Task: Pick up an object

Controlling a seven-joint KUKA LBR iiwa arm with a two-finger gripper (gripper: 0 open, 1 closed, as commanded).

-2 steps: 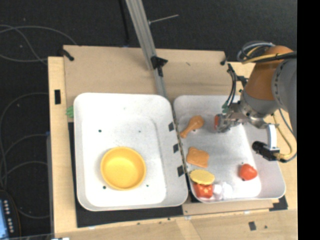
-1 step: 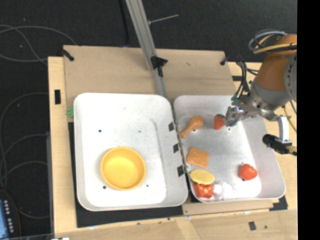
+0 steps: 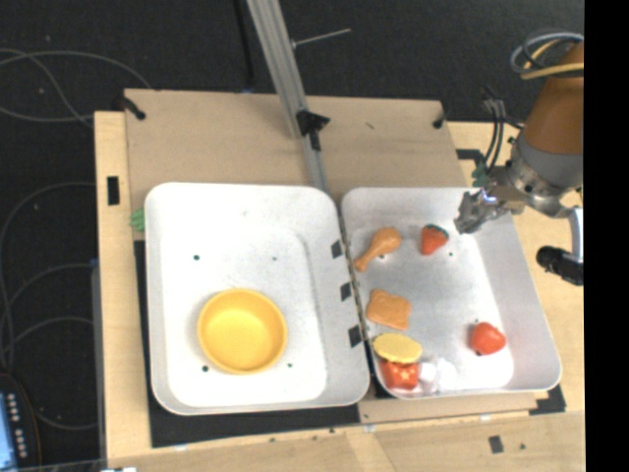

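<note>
My gripper [image 3: 472, 212] hangs over the right bin's [image 3: 511, 264] far right corner, just right of a small red strawberry-like piece [image 3: 433, 239]. Nothing shows between its fingers. Further left in that bin lies an orange drumstick-shaped piece [image 3: 376, 247]. An orange cracker-like square [image 3: 388, 310] sits below it. At the near edge sit a yellow disc [image 3: 397, 347] atop a red piece [image 3: 401, 373] and a small white lump [image 3: 438, 374]. A red tomato-like piece [image 3: 486, 338] rests near the right wall.
The left bin [image 3: 197, 234] holds a yellow bowl [image 3: 242, 330] near its front. A slanted metal post [image 3: 280, 57] rises behind the bins' shared edge. The bench's wooden surface [image 3: 226, 136] lies beyond the bins.
</note>
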